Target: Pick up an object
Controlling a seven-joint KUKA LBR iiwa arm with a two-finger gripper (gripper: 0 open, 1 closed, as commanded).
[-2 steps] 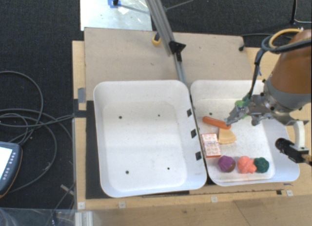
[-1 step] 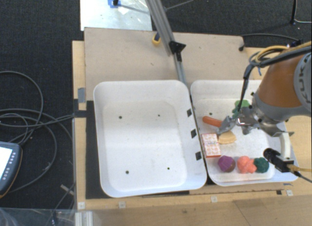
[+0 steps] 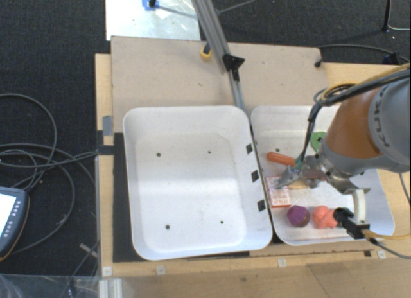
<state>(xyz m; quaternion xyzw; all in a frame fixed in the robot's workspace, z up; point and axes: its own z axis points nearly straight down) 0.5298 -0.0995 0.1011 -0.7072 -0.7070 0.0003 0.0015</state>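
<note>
My gripper [image 3: 289,178] hangs low in the right bin [image 3: 276,118], just above a small pink-and-white printed box [image 3: 277,194]. An orange carrot-like piece [image 3: 280,158] lies just up-left of it. A purple round object [image 3: 297,215] and an orange-red lumpy object [image 3: 323,217] sit near the bin's front edge. A green object [image 3: 317,140] peeks out behind the arm. A pale yellowish piece [image 3: 297,186] lies under the wrist. The fingers are too small and dark to read.
The left bin [image 3: 186,181] lies beside the right one, their rims meeting in the middle. A grey pole [image 3: 212,20] slants down from the top to the bins' junction. The arm's orange band [image 3: 350,126] covers the right bin's right side.
</note>
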